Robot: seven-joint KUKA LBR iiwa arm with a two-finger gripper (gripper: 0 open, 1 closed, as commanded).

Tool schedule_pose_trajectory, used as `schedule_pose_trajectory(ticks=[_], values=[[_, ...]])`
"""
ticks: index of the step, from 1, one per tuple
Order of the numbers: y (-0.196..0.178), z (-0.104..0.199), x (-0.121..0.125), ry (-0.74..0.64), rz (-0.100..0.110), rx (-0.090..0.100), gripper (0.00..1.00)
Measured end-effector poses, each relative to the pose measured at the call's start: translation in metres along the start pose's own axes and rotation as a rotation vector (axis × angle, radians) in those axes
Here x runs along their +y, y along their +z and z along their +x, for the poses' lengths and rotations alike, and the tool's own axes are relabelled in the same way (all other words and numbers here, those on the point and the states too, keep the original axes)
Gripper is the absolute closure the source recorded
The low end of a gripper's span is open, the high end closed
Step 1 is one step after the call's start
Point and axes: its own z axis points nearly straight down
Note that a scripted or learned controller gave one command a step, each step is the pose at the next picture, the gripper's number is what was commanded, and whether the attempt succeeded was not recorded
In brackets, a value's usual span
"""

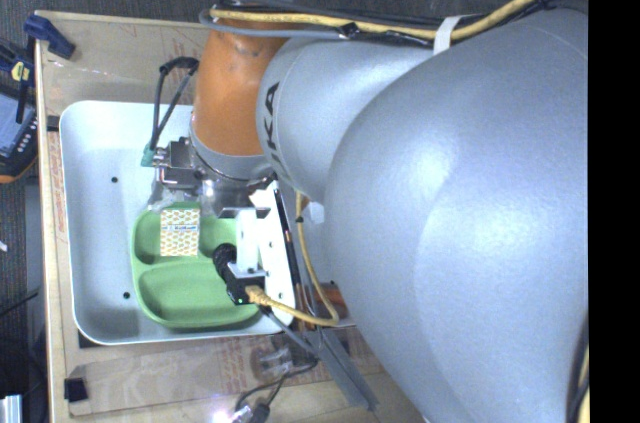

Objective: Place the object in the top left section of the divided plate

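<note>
A green divided plate [185, 296] lies in the lower part of the left white bin [95, 201]. A small pale block with a speckled yellow-green face [180, 232] sits in the plate's upper left section, beside the ridge that divides it from the long lower section. My gripper [182, 199] hangs directly above that block, its metal body just over the plate's far rim. From here I cannot make out whether the block is gripped or resting free. The arm hides the plate's right side.
The grey arm with its orange band [232, 101] covers the right half of the view and the right bin. A yellow cable [290, 311] loops by the plate's right edge. A blue clamp [46, 35] and a dark device [14, 139] sit at the bench's left edge.
</note>
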Motion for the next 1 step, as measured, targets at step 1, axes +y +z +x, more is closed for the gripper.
schedule_pose_trajectory(ticks=[1], values=[[-0.0001,-0.0002,0.0001,0.0,0.0,0.0,0.0]])
